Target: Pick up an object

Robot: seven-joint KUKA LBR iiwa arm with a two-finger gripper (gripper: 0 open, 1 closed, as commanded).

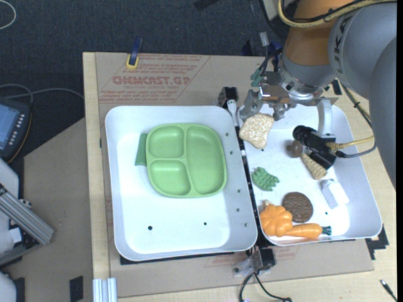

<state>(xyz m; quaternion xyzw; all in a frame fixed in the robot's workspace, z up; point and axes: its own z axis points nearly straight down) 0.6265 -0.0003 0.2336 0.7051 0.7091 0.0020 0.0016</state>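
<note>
The grey arm's gripper (263, 107) hangs over the upper left corner of the right white bin (360, 187). A pale, speckled, bread-like slab (256, 130) sits directly under the tool, its upper edge right at the metal parts; whether the fingers are open or clamped on it I cannot tell. Below the slab lie a green leafy toy (265, 179), a brown round disc (297, 206) and an orange carrot toy (301, 231). Left of the gripper, the left white bin (126, 219) holds a green divided plate (186, 160).
</note>
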